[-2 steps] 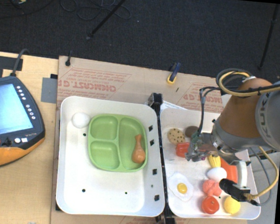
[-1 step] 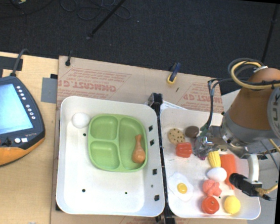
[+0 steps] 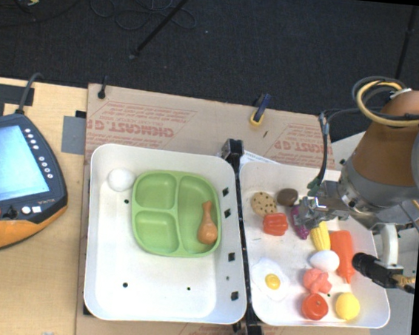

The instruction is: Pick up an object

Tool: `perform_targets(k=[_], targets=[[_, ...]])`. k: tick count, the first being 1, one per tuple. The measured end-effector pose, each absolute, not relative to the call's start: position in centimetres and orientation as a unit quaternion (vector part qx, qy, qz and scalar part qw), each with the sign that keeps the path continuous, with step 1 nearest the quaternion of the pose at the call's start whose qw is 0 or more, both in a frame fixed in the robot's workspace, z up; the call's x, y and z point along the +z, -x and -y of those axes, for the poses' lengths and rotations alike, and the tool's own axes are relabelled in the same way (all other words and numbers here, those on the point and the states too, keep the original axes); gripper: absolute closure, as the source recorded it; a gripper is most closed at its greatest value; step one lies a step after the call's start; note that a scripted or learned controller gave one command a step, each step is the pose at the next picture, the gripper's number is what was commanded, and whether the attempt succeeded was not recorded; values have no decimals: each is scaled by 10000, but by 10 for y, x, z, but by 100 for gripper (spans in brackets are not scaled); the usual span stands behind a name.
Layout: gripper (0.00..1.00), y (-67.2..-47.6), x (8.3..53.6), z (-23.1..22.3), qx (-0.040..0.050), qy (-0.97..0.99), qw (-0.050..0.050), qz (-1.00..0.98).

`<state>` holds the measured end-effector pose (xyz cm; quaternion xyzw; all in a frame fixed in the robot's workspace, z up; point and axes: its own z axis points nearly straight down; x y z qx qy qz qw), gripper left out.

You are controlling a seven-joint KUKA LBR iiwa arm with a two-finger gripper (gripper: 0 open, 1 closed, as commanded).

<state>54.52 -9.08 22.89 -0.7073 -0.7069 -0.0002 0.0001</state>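
Gripper (image 3: 307, 213) hovers low in the right bin (image 3: 372, 321), just beside a purple toy (image 3: 300, 229) and corn cob (image 3: 320, 236); its grip state cannot be told

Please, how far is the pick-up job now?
Done: the arm has reached the right bin. In hand: nothing visibly; the claw sits low by the purple toy and red pepper. Left: grasping and lifting one object.
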Motion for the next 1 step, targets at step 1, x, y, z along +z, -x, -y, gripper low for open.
perform_targets(k=[1], targets=[[100, -547, 217, 38, 5, 7058, 24, 7084]])
